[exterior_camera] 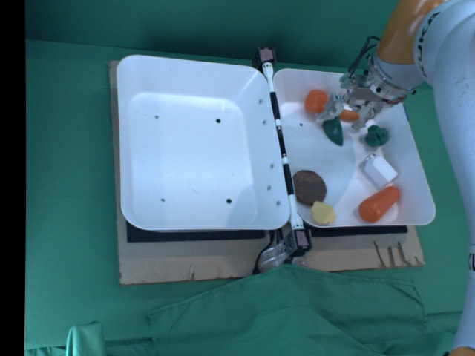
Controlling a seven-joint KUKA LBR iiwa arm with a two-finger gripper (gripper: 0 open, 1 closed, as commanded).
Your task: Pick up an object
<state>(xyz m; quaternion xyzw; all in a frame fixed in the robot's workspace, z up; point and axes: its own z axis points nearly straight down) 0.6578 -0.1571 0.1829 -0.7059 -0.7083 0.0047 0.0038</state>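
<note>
End effector [349,119] low in right bin [415,199], fingers apart, above dark green leaf-shaped toy [333,130]; small orange piece [349,115] between.

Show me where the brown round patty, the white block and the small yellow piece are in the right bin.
brown patty [309,187], camera view, centre of its top.
white block [381,170], camera view, its top face.
yellow piece [323,213], camera view, its middle.

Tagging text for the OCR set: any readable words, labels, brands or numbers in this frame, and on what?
None readable.
White box in the right bin: no print legible, too small to tell.
Divider bar between the bins: black and white bands, no characters.
Gripper and arm: no markings legible.
</note>
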